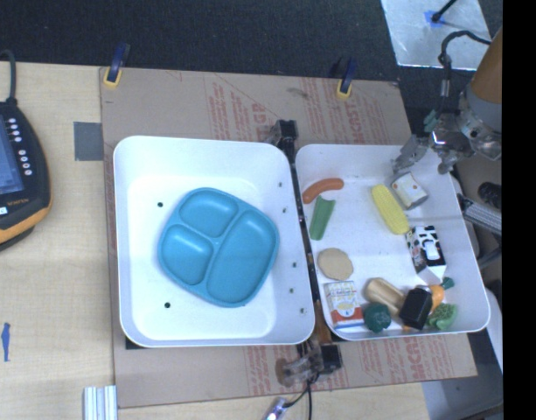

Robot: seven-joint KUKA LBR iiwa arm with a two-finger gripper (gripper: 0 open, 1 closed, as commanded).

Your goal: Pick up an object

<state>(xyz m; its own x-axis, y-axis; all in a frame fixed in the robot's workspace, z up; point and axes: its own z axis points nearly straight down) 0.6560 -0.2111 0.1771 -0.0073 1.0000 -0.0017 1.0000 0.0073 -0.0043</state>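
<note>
On the bench, the right bin lies below the claw, grip state unclear.

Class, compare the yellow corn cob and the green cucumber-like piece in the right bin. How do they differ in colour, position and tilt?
The yellow corn cob is bright yellow; the green cucumber-like piece is dark green. The corn lies towards the right of the right white bin, the green piece near its left wall. The corn's top leans left, the green piece's top leans right. Both are elongated toy foods lying flat.
</note>
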